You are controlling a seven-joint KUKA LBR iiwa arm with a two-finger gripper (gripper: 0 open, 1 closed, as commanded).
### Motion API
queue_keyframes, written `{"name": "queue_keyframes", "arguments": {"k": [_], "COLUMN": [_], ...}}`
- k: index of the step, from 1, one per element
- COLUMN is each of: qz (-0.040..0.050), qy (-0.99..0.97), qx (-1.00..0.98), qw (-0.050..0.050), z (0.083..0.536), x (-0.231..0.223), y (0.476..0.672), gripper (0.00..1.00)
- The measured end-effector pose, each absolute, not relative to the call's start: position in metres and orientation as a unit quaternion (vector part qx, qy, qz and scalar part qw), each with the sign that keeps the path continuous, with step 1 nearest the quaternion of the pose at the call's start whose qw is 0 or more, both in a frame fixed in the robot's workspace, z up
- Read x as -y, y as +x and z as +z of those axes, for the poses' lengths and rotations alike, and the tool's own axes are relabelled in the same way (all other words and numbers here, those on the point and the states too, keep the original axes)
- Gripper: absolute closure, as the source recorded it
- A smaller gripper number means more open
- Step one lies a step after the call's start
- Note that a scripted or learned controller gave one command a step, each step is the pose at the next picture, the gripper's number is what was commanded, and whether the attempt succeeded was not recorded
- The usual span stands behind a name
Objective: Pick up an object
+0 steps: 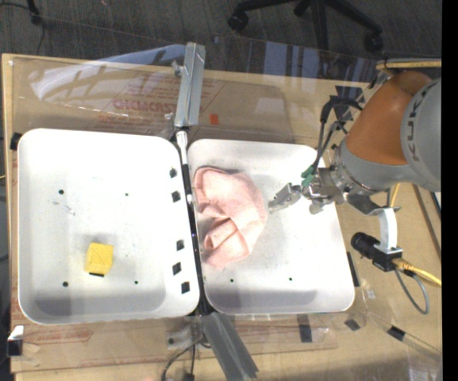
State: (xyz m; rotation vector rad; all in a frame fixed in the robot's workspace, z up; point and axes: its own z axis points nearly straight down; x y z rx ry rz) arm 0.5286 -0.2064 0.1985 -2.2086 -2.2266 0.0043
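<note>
Pink cloth [227, 213] is our likeliest pick target: it lies crumpled in the right bin [324, 296], against that bin's left wall, flat on the floor. Nothing is lifted yet, so we count the pick as not started; approach, grasp and lift are all left. Gripper [282, 198] sits over the right bin, just right of the cloth, apart from it as far as we can see. We can't tell whether it is spread or pressed together; nothing is visibly pinched. Left bin [46, 153] holds one small yellow block [99, 258] near its lower-left area, well away from the arm. Right bin holds the cloth and nothing else we can make out.
</note>
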Motion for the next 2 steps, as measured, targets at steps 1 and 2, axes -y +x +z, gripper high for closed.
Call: {"name": "queue_keyframes", "arguments": {"k": [1, 2], "qz": [-0.0017, -0.0001], "qy": [-0.614, -0.567], "qx": [0.790, 0.824], "qw": [-0.002, -0.002], "z": [0.095, 0.095], "x": [0.208, 0.151], "y": [0.588, 0.628], "gripper": [0.00, 0.00]}}
